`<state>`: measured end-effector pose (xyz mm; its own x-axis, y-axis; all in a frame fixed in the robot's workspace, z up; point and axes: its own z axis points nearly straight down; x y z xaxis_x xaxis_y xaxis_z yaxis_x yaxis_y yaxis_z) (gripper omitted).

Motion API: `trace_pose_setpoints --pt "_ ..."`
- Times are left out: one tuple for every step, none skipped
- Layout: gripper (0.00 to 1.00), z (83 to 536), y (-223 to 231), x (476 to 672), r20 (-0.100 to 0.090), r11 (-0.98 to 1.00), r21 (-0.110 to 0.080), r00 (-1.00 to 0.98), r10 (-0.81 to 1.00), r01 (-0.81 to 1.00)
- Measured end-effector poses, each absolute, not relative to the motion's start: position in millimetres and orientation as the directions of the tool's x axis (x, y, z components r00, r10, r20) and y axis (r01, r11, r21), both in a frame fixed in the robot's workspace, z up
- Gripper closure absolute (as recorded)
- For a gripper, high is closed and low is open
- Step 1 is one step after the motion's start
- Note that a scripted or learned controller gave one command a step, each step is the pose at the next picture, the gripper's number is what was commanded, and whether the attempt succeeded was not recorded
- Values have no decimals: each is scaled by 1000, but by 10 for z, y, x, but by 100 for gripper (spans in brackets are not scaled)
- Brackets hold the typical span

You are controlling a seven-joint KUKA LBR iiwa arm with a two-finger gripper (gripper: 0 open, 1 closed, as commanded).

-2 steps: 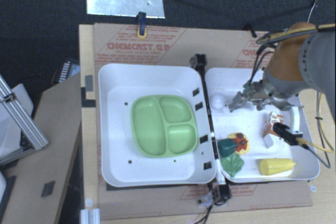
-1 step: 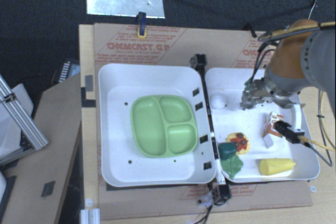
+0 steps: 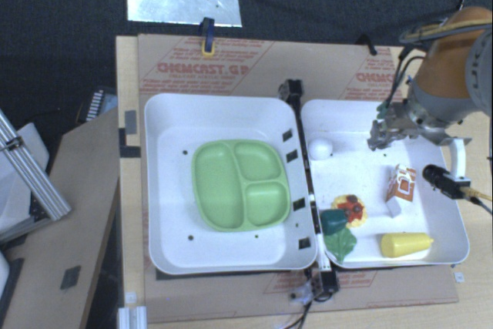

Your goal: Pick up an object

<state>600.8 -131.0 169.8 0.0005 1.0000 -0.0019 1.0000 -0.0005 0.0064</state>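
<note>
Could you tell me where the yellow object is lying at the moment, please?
The yellow object lies in the right bin, near its front right corner, below the small carton and right of the green toy.

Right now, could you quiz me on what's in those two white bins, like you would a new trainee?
1. True or false: the green divided plate lies in the left bin.
2. Which bin is the gripper over: A left, B right?
3. What colour is the object at the right bin's near edge?

Key: 1 true; 2 B; 3 yellow.
</note>
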Motion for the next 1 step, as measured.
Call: trace_pose_setpoints --pt "100 2286 -1316 6123 -2 4 9 -4 1000 1000"
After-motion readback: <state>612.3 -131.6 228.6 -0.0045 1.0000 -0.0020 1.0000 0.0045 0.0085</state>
